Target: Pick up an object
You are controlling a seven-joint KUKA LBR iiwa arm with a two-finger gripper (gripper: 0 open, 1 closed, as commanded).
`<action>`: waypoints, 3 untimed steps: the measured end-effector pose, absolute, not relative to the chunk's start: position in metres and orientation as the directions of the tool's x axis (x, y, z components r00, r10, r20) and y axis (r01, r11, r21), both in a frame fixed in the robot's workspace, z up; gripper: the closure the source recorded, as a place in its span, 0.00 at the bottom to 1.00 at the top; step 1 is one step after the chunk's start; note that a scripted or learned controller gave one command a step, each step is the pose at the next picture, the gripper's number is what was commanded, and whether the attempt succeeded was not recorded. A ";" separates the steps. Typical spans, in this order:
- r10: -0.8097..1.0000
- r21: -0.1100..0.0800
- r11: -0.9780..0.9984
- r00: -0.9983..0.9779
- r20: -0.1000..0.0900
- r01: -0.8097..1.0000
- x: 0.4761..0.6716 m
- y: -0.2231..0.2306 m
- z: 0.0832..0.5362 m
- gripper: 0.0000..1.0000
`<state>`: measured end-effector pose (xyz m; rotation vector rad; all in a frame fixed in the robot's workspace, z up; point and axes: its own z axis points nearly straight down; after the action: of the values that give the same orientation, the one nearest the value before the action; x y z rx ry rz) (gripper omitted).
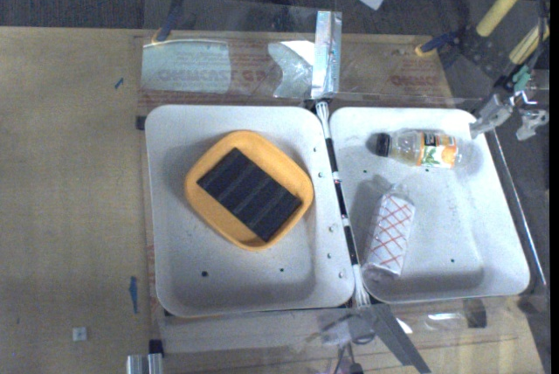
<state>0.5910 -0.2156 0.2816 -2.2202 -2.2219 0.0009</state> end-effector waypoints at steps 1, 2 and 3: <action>0.981 0.001 0.192 -0.192 -0.001 0.981 0.580 -0.142 0.157 0.00; 0.948 0.004 0.319 -0.319 -0.002 0.948 0.545 -0.105 0.090 0.00; 0.986 0.010 0.167 -0.167 -0.002 0.986 0.488 -0.112 0.089 0.00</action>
<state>0.4880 -0.1118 0.0887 -2.0325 -2.4066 -0.0100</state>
